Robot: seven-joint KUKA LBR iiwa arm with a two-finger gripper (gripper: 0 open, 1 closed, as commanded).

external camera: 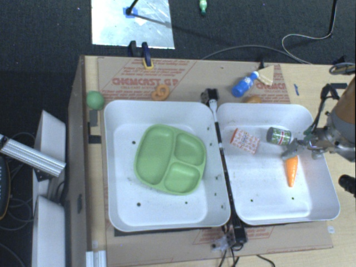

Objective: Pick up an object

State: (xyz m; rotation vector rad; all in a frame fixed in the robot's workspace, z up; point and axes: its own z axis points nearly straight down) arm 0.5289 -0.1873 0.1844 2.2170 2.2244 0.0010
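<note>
The right bin [267, 210] holds three objects. An orange carrot [291, 170] lies near its right side, pointing toward the front. A small jar with a green label [278, 135] lies on its side just behind the carrot. A white and red packet [245, 140] rests to the jar's left. My gripper [302, 147] reaches in from the right and hovers low over the carrot's top end, just right of the jar. Nothing is visibly held in it.
The left bin [125, 204] carries a green divided plate [170, 159]. Behind the bins on the bench lie a blue bottle [245, 84], an orange ring [161, 92] and a green ball [95, 99]. The grey arm [342, 129] stands over the right bin's right rim.
</note>
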